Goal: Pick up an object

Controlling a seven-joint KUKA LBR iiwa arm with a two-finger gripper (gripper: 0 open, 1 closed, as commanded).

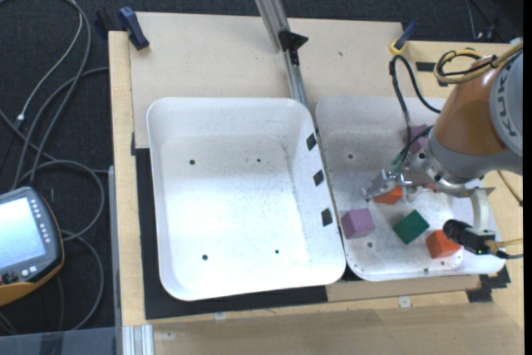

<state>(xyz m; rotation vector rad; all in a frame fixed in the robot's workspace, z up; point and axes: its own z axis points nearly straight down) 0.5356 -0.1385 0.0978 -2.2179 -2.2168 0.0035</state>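
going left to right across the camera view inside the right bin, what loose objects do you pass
purple block → green block → orange block. A further orange piece sits under the gripper, between the purple and green blocks, but its outline is partly hidden.

Two shallow bins sit side by side on a bench [208, 54], the left bin [166, 129] touching the right bin [349, 116]. In the right bin, a cube [359, 222] lies near the shared wall, a second block [411, 226] just to its right, and a third block [440, 244] beyond that, near the front rim. The gripper [384, 188] hangs behind the cube, right over a fourth small block [388, 196].
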